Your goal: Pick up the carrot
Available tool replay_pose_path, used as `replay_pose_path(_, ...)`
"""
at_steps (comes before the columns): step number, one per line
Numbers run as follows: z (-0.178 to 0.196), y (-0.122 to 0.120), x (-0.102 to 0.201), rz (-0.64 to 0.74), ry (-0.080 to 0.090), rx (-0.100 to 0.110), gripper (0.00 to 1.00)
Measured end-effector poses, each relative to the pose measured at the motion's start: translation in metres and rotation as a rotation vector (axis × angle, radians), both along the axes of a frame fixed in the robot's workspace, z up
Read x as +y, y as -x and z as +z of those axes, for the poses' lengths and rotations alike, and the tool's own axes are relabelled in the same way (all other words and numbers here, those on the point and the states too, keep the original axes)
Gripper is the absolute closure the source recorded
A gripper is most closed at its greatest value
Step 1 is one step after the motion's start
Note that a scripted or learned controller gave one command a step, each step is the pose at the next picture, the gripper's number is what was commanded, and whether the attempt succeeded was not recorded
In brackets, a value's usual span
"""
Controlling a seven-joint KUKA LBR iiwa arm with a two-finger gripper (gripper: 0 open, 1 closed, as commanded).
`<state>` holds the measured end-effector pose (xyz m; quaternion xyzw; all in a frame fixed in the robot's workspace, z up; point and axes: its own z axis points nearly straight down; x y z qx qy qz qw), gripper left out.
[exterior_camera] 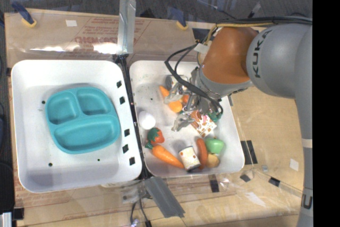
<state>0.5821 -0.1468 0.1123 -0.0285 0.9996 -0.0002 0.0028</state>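
Note:
The carrot (166, 156), orange and tapered, lies near the front edge of the right bin (139, 82), beside a red fruit with a green top (155, 136). My gripper (178, 103) hangs low over the middle of that bin, well behind the carrot and apart from it. Its fingers (180, 122) stand open, spread over a small orange piece (175, 106). A second orange piece (164, 91) lies just behind. The wrist hides what lies under it.
The right bin also holds a white egg (147, 121), a white can (188, 158), a red sausage-shaped toy (202, 150), a green toy (215, 145) and a patterned box (205, 125). A teal divided plate (82, 119) lies in the left bin (26, 162).

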Motion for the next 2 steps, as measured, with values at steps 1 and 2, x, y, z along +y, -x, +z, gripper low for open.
replay_pose_path(1, -0.021, -0.028, 0.017, 0.026, -0.001, 0.004, 0.0)
replay_pose_path(2, -0.009, -0.029, 0.018, 0.031, 0.0, 0.0, 1.0)
